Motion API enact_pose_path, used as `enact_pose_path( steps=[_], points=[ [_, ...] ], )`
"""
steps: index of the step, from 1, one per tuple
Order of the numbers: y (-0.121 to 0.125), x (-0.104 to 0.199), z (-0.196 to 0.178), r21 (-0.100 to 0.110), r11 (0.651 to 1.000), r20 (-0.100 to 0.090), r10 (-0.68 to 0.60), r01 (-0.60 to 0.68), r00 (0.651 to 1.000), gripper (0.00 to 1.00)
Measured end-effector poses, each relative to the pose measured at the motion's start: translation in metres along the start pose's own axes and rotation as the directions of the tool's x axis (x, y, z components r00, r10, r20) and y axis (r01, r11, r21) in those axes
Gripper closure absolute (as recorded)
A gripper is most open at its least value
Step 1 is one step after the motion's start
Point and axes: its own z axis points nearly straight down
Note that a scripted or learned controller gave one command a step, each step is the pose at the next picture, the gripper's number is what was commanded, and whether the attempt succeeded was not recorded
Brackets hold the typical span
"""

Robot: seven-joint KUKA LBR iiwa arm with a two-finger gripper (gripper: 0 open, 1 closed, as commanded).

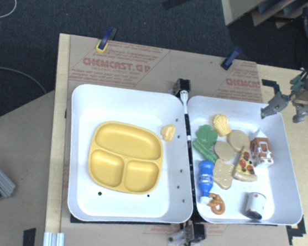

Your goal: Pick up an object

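The right bin (287,180) holds a heap of toy food: a yellow corn piece (221,123), a green leafy piece (206,140), tan cookies (225,162), a pizza slice (245,167), a red and white piece (260,150), a blue bottle (206,178), a pretzel (216,203) and a grey can (255,205). My gripper (283,112) hangs over the bin's far right corner, above and to the right of the heap. Its fingers are spread open with nothing between them.
The left bin (79,138) carries a yellow divided tray (126,156) and a small yellow piece (168,131) near its far right side. A black divider clip (183,87) sits between the bins. Clamps (104,40) pin the cardboard at the back.
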Motion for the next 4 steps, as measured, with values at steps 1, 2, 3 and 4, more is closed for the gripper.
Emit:
enact_pose_path(
  steps=[1, 2, 3, 4],
  points=[
    [0.002, 0.001, -0.008, -0.013, 1.0, 0.003, -0.003, 0.003, 1.0, 0.0],
    [-0.001, -0.008, 0.05, -0.008, 1.0, 0.002, -0.002, 0.002, 1.0, 0.0],
    [-0.001, -0.005, 0.093, -0.009, 1.0, 0.001, -0.004, 0.004, 1.0, 0.0],
    [-0.003, -0.003, 0.156, -0.01, 1.0, 0.002, -0.004, 0.004, 1.0, 0.0]
  ],
)
